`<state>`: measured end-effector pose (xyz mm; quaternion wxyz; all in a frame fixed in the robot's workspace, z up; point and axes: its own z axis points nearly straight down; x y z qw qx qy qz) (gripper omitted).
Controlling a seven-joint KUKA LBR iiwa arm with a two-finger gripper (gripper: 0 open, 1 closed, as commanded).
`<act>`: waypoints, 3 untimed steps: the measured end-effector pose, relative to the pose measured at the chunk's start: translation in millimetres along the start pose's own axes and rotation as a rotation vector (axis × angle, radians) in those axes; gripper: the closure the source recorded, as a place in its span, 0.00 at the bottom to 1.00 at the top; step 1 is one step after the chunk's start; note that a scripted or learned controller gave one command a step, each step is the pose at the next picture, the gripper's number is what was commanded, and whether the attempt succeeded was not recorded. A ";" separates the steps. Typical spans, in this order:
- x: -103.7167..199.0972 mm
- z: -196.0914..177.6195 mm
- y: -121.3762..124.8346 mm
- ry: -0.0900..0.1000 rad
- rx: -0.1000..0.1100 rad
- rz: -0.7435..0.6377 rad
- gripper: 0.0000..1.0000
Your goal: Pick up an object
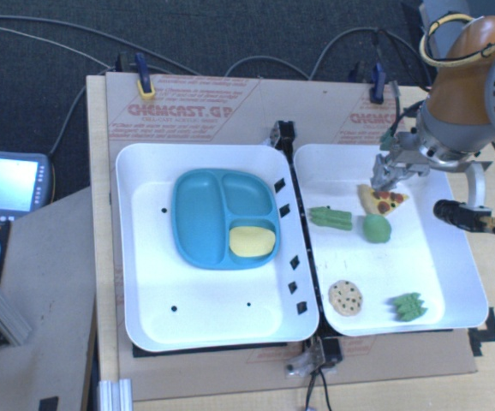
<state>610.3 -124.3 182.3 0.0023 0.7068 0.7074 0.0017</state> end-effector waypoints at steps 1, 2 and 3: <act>-8.3 -51.2 -3.9 0.000 0.000 0.001 1.00; -8.2 -88.7 -2.6 0.000 0.000 0.000 1.00; 47.1 -89.0 -4.6 0.002 0.007 -0.004 1.00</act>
